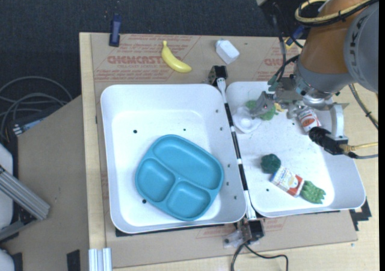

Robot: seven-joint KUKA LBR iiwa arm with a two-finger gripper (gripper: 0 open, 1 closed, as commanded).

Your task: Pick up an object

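My gripper [264, 105] hangs low over the far left part of the right bin [337, 200]. Right at its tip lies a light green object [266, 112], partly covered by it. A white round piece [243, 123] rests just to the left, by the bin's wall. A red and white can [306, 120] lies under the wrist. Toward the front of this bin sit a dark green lump [271, 162], a small white and red carton [287, 180] and a green toy [313, 192].
The left bin [120, 107] holds a blue three-part plate [178, 176]. Behind the bins on the bench lie a yellow banana [174, 59], a white block [227, 51] and a blue marker [115, 29]. A black cable plug [328, 141] juts out by the arm.
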